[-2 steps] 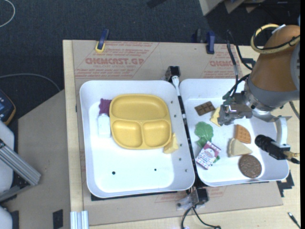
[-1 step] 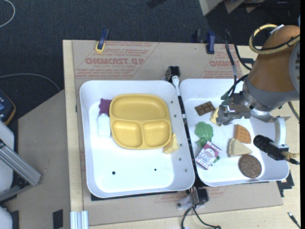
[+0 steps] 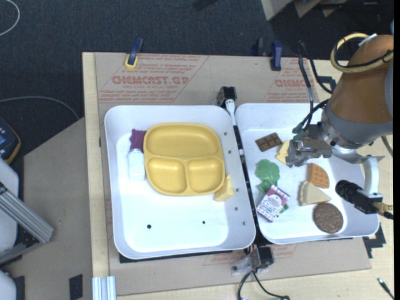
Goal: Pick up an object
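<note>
From the fixed camera view above the worktop [image 3: 94, 167], two white bins are seen side by side. In the left bin [image 3: 181, 230] a yellow divided plate [image 3: 184, 158] is set, with a white bottle [image 3: 135, 164] and a purple item [image 3: 137, 138] at its left edge. In the right bin [image 3: 250, 120] small toy foods are scattered: a brown chocolate piece [image 3: 269, 142], a green leafy piece [image 3: 267, 171], a pink packet [image 3: 272, 203], a waffle [image 3: 318, 175], a pale wedge [image 3: 312, 194] and a round brown cookie [image 3: 328, 217].

The pincer [image 3: 304, 150] is held low over the upper middle of the right bin, just above a yellow piece [image 3: 284, 153] that is partly hidden beneath it. The step in hand is judged to be the descent onto that piece. It would be done well if the pincer were centred over the piece and kept apart from the waffle nearby. Whether the pincer is open or closed cannot be told, and nothing can be confirmed as gripped.
</note>
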Motion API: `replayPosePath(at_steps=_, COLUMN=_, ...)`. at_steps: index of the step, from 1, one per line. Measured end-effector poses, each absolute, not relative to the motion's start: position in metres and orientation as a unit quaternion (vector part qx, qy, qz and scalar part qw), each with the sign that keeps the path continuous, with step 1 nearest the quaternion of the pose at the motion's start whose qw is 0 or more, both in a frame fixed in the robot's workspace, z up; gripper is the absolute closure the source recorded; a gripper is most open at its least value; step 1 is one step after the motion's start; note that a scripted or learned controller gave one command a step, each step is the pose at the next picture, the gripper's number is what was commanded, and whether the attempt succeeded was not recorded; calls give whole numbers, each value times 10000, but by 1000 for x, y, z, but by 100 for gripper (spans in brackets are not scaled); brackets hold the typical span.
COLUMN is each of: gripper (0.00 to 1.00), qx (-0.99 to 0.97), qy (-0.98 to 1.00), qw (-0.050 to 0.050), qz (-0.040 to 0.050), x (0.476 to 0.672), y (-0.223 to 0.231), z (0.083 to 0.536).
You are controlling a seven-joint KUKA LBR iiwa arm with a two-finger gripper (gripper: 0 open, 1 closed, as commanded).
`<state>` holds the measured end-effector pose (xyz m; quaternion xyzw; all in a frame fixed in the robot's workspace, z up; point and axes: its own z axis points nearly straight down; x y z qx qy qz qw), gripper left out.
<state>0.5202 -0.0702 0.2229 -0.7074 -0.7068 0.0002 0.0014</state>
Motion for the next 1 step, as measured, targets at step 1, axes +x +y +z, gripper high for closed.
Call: replayPosePath(at_steps=1, gripper=100, qx=-7067, qy=-7075, qw=-17, qz=-11, x=530, y=-70, z=235)
